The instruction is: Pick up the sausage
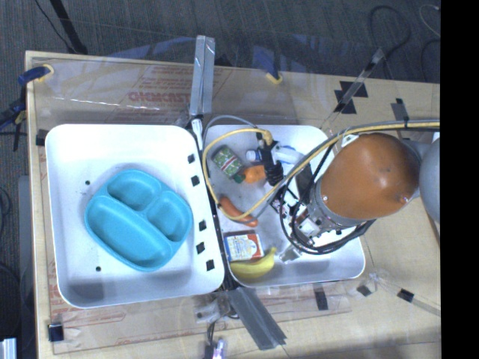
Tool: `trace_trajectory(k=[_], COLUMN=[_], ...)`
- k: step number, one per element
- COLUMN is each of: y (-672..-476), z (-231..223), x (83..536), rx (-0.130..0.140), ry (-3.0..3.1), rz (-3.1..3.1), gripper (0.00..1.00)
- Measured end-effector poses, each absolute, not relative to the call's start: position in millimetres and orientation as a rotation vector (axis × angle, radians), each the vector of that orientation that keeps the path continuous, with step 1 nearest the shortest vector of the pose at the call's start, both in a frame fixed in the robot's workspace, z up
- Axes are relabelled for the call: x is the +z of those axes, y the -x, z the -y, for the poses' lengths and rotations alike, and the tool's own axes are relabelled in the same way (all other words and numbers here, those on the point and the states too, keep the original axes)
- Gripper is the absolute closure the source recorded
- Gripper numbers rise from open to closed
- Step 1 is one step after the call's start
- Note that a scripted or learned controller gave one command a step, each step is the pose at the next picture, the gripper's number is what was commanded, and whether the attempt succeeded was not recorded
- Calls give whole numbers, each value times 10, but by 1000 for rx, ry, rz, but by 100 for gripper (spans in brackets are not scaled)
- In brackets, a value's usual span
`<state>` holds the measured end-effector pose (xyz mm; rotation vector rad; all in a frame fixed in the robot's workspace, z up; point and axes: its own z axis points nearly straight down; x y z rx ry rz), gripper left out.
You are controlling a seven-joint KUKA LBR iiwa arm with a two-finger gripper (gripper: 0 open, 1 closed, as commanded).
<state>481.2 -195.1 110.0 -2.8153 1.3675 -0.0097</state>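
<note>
A pale wooden bench (389, 290) under a clear taped-down sheet with red print stands on a dark grey carpeted floor (247, 13), and it carries two shallow white bins side by side. The left bin (67, 170) holds a blue divided plate (138, 218) lying near its middle. In the right bin (344, 264) a small green can (227, 163) lies toward the far left corner with a small orange piece (255, 174) just beside it; the sausage (236, 212), reddish orange and slightly curved, lies against the bin's left wall about midway along it. Nearer the front left corner sit a small carton (242, 244) and, at the front edge, a banana (253, 266), touching or nearly touching. The arm's orange band (367, 176) looms over the right half of this bin, with yellow and black cables looping around it. The gripper (299, 219) hangs beneath that bulk among the cables, to the right of the sausage and apart from it; whether it is spread or closed is impossible to make out. The arm's grey body is cut off at the right.
</note>
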Motion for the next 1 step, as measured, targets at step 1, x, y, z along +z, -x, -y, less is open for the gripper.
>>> trace_trajectory(k=[1], y=[-4828], z=[1935], x=[1189], rx=[-13], ry=[2812], rz=[-1365], gripper=[100])
